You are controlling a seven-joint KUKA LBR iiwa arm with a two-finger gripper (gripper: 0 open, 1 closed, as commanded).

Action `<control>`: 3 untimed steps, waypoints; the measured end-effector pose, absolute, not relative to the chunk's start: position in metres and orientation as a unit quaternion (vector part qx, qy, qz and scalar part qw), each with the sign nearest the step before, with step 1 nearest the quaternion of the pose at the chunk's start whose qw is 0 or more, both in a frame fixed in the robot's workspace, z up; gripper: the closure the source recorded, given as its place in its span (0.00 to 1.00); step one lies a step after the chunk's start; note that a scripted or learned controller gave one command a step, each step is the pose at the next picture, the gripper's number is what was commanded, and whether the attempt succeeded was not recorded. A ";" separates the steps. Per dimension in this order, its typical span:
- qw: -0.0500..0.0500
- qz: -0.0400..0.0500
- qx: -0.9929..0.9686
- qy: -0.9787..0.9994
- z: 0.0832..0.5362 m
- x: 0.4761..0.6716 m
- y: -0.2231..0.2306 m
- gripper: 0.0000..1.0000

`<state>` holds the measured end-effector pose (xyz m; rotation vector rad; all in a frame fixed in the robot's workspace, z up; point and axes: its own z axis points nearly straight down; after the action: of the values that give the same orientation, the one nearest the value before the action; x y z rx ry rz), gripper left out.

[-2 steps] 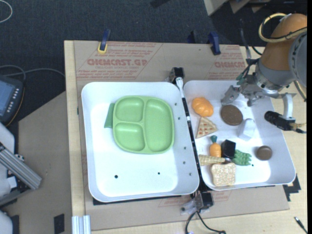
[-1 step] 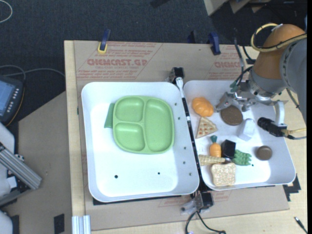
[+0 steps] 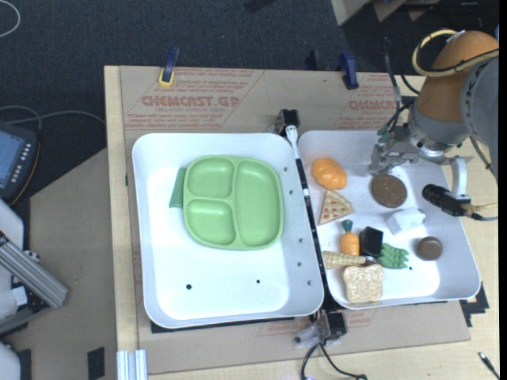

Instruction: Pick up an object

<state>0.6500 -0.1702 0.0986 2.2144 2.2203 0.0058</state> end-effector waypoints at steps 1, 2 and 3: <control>0.004 0.002 0.707 0.707 0.159 0.660 -0.175 1.00; 0.005 0.002 0.707 0.708 0.218 0.665 -0.184 1.00; 0.002 0.001 0.706 0.708 0.226 0.666 -0.183 1.00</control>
<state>0.6664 -0.1832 0.2259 2.2163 2.2201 0.0030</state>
